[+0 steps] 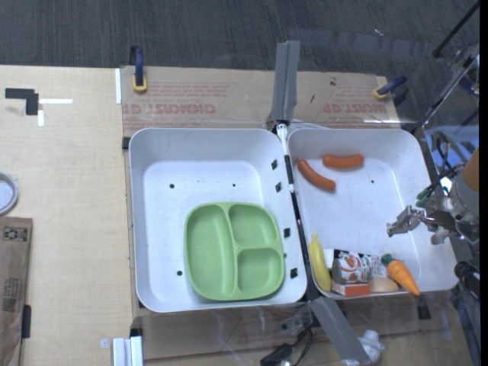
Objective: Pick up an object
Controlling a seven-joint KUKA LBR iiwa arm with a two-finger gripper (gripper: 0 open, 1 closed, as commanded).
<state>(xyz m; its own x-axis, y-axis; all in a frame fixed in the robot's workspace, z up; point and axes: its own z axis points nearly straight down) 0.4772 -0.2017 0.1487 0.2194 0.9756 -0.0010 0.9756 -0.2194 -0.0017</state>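
At the right edge of the frame the gripper [418, 221] hangs over the right bin [381, 139], its metal fingers [402, 225] apart with nothing between them. Near the top of that bin lie two sausages [316, 175] [343, 161] close together, and along its lower edge sit a banana [319, 262], a small printed carton [356, 269] and a carrot [402, 274], the carrot lying just below the gripper. The left bin [152, 204] holds a green divided plate [233, 251] toward its lower middle.
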